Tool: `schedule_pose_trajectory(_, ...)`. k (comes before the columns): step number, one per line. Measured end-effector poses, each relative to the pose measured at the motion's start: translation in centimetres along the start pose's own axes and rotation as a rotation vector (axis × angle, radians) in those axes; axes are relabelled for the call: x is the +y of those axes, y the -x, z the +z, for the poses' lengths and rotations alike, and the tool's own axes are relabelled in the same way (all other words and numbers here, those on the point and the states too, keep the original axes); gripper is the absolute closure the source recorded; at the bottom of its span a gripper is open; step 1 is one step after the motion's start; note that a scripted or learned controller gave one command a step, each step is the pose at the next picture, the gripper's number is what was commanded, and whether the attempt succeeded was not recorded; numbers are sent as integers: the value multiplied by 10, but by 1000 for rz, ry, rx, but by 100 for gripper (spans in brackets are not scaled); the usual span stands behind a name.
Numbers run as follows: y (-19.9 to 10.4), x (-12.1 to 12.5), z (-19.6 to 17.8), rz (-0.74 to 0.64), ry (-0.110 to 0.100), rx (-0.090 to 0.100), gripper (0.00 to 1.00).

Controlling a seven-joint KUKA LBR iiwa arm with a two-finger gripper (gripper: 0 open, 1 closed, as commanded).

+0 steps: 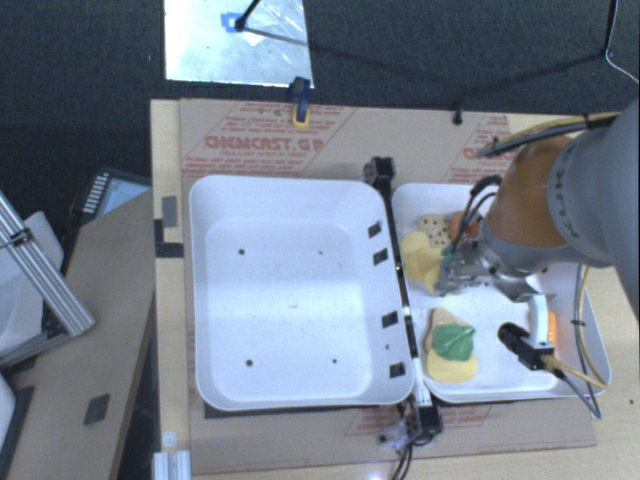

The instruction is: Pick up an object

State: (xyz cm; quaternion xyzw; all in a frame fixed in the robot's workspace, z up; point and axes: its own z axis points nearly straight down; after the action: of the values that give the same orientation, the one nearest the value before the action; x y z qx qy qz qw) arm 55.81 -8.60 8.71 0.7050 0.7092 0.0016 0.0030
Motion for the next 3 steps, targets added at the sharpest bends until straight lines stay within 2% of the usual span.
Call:
schedule_pose_trajectory(1, -21, 79, -103, -2, 10, 1, 100)
schedule_pose_trajectory(2, -82, 114, -98, -5, -1, 5, 100)
schedule_pose_trajectory(3, -147, 113, -117, -4, -3, 5, 100)
